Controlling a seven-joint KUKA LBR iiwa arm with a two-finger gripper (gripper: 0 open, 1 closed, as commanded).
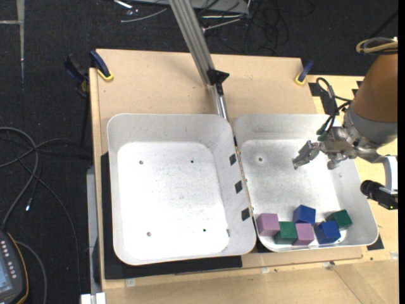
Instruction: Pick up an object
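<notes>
Several small blocks lie clustered at the front of the right bin (278,170): a purple one (268,223), a green one (288,232), a second purple one (305,233), a blue one (304,215), another blue one (328,232) and a dark green one (342,218). My gripper (318,158) hovers above the right bin's middle-right area, well behind the blocks. Its two fingers are spread apart, with nothing between them.
The left bin (168,182) sits beside the right one. A slanted metal pole (196,40) runs from the top of the view down to the gap between the bins. Clamps (101,65) hold the board's back corners.
</notes>
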